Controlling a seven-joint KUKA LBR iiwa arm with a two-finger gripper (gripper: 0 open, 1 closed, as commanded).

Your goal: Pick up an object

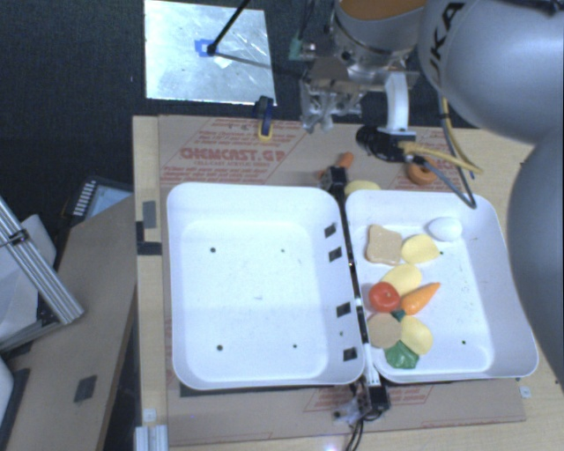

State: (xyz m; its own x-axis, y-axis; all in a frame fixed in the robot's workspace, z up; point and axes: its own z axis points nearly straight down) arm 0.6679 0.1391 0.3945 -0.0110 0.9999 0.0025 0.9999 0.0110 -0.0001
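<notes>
Above the bench [229,154], the claw [324,113] hangs high.

arm [493,62] cut off by top and right edges

Arm [493,62]: grey, enters from the right at the view's top, bulky link near the lens.
Orange band [379,9]: above the wrist, at the top edge.
Gripper [319,119]: points downward, beyond the bins' far side.
</notes>
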